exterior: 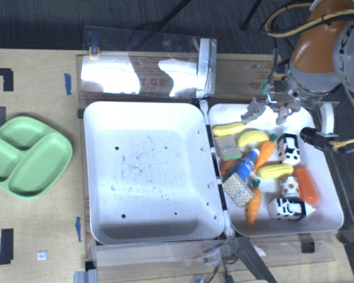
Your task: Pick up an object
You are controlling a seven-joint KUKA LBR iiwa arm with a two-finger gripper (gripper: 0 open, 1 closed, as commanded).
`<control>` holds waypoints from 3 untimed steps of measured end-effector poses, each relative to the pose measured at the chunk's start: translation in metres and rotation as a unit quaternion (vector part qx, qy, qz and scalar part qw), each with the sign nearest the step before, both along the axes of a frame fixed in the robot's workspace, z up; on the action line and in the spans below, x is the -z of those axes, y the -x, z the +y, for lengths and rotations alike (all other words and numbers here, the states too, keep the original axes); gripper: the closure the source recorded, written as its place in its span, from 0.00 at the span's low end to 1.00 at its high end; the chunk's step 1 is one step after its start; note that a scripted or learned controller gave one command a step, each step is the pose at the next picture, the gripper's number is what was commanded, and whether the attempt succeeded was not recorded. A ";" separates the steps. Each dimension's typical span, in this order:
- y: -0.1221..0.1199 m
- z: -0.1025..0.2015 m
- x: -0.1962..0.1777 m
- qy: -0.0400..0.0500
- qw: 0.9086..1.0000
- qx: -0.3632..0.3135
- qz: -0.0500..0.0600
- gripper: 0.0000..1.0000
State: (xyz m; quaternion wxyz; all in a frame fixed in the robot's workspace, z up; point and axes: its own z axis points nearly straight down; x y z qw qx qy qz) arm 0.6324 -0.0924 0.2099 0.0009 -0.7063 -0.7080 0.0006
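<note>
My gripper (pixel 266 114) hangs over the far end of the right bin (pixel 333 217), its two fingers spread open with nothing between them. Just below it lie a yellow banana (pixel 252 138) and a yellow-topped sponge (pixel 227 139). Further toward the front are an orange carrot (pixel 265 152), a blue bottle (pixel 246 165), a second yellow banana (pixel 275 171), a black-and-white cow toy (pixel 289 148), an orange sausage-like piece (pixel 307 185) and another carrot (pixel 253 206).
The left bin (pixel 147 164) lies beside the right one, sharing a wall. A green divided plate (pixel 27 155) rests on the bench at far left. A clear plastic panel (pixel 147 69) stands behind the left bin. Cables run along the right side.
</note>
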 end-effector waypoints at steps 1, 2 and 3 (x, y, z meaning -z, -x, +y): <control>-0.025 -0.045 0.112 0.000 0.993 -0.118 -0.001 0.00; -0.001 -0.118 0.123 -0.002 0.981 -0.194 -0.003 0.00; 0.010 -0.120 0.123 -0.004 0.982 -0.187 -0.004 0.00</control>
